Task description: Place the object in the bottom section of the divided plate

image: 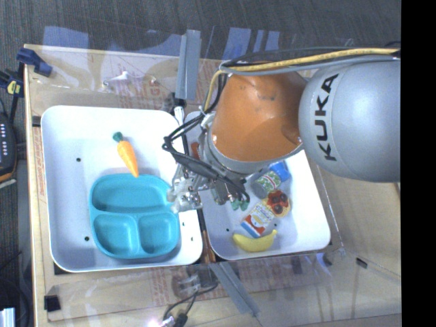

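Observation:
A blue divided plate lies in the left bin, one long section toward the top and two small sections at the bottom. A toy carrot lies just above the plate, touching its upper rim. My gripper hangs over the wall between the two bins, right beside the plate's right edge. Its fingertips are hard to make out, and nothing clearly shows between them. The orange wrist band looms over the right bin's upper left.
The right bin holds a banana, a small carton, a red strawberry-like item and a can with a blue piece behind it. The left bin's floor is bare left of the plate.

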### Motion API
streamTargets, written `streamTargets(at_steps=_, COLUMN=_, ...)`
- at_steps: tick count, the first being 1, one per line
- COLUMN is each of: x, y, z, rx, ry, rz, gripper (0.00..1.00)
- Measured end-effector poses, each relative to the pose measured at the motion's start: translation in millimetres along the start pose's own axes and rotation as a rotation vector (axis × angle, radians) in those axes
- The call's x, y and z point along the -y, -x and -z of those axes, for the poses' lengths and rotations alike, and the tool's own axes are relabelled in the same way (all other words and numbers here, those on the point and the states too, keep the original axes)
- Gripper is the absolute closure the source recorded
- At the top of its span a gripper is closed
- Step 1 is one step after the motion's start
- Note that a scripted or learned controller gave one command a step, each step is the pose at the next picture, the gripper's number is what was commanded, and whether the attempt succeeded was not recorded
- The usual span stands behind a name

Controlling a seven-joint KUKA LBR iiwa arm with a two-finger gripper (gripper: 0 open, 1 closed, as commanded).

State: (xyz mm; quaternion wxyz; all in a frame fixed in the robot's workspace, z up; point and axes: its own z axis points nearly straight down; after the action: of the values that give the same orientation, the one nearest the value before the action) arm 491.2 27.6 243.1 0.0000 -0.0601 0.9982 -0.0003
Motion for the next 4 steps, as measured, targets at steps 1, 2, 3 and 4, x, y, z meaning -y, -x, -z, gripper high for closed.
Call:
streamTargets(at_steps=1, x=93.7, y=38.4, z=-15.6, rx=0.001, ry=0.000, rz=-0.117, gripper=1.00)
streamTargets(at_steps=2, x=60.7, y=-18.1, z=-51.9, rx=-0.004, ry=0.000, rz=-0.441, gripper=1.00)
streamTargets(at_steps=3, x=160.7, y=4.5, z=-18.9, rx=0.000, ry=0.000, rz=-0.426, gripper=1.00)
streamTargets(at_steps=4, x=110.5, y=96.0, z=-51.9, rx=0.000, ry=0.000, rz=-0.324, gripper=1.00)
